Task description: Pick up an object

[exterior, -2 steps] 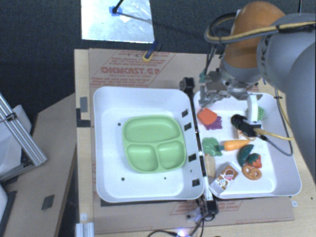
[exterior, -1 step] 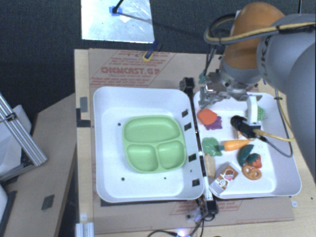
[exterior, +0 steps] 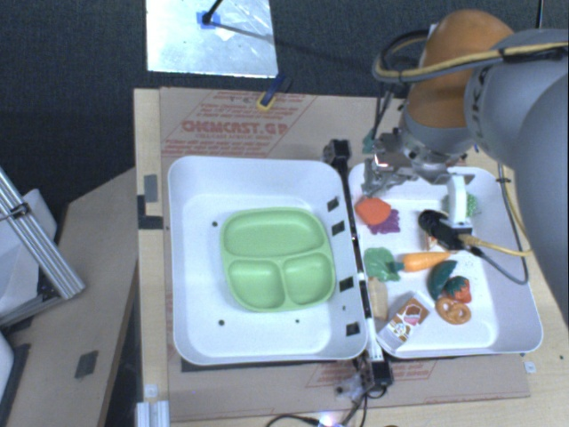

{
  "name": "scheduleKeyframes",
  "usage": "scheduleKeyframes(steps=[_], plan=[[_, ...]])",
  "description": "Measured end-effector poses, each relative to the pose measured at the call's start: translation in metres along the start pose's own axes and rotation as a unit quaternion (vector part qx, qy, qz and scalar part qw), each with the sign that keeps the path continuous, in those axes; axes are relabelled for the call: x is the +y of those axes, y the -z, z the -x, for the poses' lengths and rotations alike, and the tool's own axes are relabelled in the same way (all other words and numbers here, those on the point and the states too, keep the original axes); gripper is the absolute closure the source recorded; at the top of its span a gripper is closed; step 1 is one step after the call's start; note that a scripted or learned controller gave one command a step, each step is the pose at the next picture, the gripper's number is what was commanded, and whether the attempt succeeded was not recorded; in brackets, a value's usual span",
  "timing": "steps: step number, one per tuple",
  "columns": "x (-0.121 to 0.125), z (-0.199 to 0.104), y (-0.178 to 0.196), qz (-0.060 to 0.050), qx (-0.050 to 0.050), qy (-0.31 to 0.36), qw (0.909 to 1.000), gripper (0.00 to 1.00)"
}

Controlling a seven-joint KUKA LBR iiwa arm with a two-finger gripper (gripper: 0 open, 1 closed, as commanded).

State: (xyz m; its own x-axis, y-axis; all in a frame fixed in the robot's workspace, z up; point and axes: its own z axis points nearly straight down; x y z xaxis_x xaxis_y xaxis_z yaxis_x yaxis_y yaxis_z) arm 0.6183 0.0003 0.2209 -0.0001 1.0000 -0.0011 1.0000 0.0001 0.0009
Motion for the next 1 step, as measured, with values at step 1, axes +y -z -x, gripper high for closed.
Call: scheduleKeyframes(steps=[1], plan=[[-0.0036, -0.0066, 0.0136, 0.001, 0.001, 0.002, 1.0000, 1.00]])
